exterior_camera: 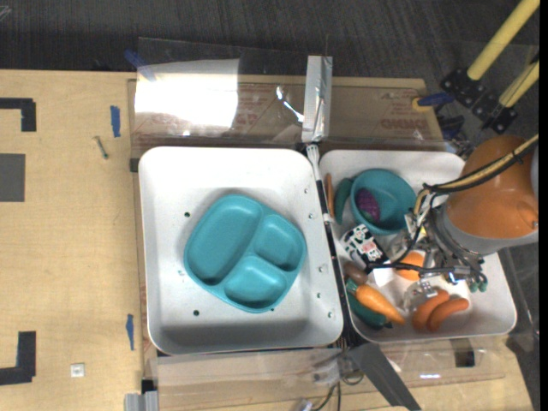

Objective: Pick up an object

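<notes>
My gripper (425, 282) hangs low in the right bin (492, 319), below the arm's orange band (497, 197). It sits among orange toy pieces: a carrot-like piece (378, 300) to its left and orange sausage shapes (440, 310) just under it. A teal bowl (384, 197) with a purple item inside stands at the bin's far left. A small black-and-white object (363, 246) lies below the bowl. Cables and the wrist hide the fingertips.
The left bin (163, 229) holds a teal divided plate (246, 251) near its middle. A clear plastic wall (317, 97) rises behind the bins. Yellow poles (509, 24) stand at the top right. Wooden bench surface (60, 229) lies to the left.
</notes>
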### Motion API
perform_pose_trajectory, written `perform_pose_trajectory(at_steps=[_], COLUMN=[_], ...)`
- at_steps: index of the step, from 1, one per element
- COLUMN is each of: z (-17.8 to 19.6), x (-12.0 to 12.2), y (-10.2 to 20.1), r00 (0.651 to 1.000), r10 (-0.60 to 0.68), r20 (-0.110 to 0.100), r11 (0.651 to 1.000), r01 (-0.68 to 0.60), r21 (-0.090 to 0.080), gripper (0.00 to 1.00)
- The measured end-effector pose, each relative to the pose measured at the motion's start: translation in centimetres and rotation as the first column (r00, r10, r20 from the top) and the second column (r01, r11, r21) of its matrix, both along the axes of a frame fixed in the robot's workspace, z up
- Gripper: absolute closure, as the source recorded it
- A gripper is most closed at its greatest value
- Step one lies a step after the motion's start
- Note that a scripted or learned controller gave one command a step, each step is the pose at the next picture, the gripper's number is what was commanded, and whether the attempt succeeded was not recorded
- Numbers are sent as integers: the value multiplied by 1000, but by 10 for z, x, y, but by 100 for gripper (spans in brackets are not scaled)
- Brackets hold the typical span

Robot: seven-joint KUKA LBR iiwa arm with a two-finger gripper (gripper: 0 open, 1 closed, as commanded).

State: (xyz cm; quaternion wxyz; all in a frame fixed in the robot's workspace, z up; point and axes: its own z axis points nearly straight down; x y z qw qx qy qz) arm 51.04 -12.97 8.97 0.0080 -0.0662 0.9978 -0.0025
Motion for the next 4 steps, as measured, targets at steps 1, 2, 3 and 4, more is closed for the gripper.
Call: perform_pose_trajectory(at_steps=[1, 2, 3, 4], z=[12, 131, 37, 38], x=[4, -4, 56, 1], y=[1, 57, 29, -34], r00=[1000, 1000, 988, 891], r10=[2, -19, 157, 454], r20=[12, -5, -4, 2], r11=[1000, 1000, 988, 891], r01=[-2, 19, -157, -454], r21=[-2, 4, 3, -13], gripper=[100, 100, 100, 100])
